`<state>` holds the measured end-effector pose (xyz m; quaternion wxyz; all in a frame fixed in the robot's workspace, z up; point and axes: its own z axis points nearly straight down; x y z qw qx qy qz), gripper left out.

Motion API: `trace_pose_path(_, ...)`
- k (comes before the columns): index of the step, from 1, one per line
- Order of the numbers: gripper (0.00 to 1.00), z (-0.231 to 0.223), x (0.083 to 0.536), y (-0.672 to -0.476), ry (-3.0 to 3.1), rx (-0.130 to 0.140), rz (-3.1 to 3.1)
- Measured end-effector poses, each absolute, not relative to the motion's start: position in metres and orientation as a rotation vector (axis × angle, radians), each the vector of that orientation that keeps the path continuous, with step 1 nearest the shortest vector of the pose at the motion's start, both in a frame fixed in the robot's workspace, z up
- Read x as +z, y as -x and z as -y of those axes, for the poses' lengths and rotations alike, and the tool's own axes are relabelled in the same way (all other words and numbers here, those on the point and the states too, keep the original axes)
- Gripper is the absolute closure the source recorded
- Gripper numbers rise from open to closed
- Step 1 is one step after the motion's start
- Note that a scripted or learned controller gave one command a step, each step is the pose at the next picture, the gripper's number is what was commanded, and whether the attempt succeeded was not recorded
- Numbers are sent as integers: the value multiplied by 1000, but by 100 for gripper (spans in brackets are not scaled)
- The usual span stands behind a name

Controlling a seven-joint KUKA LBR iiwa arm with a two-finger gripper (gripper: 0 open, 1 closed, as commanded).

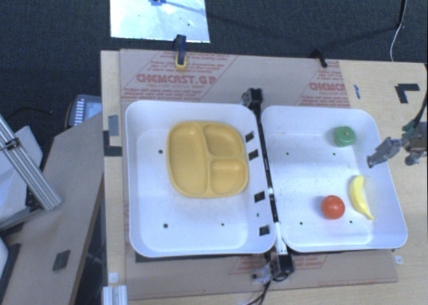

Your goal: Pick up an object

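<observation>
Two shallow white bins sit side by side on the surface point(374, 79). The left bin point(144, 163) holds a yellow divided tray point(206, 158), lying flat near its middle. The right bin point(301, 163) holds three small things: a green round object point(344, 136) near its far right corner, a red tomato-like ball point(333, 207) towards the near side, and a yellow banana point(360, 196) just right of the red ball, lying lengthwise along the bin's right wall.

The pincer point(382, 152) reaches in from the right, above the right rim of the right bin, between the green object and the banana. It touches none of them and nothing sits between its fingers. Whether its fingers are wide or narrow cannot be told from this view.
</observation>
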<state>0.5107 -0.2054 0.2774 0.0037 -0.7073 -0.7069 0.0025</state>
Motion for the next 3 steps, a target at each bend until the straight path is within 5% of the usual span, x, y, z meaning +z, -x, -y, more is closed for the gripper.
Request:
trace_pose_path(1,0,205,283,-513,2219,-1,2227)
trace_pose_path(3,0,197,190,-504,2220,1,2221)
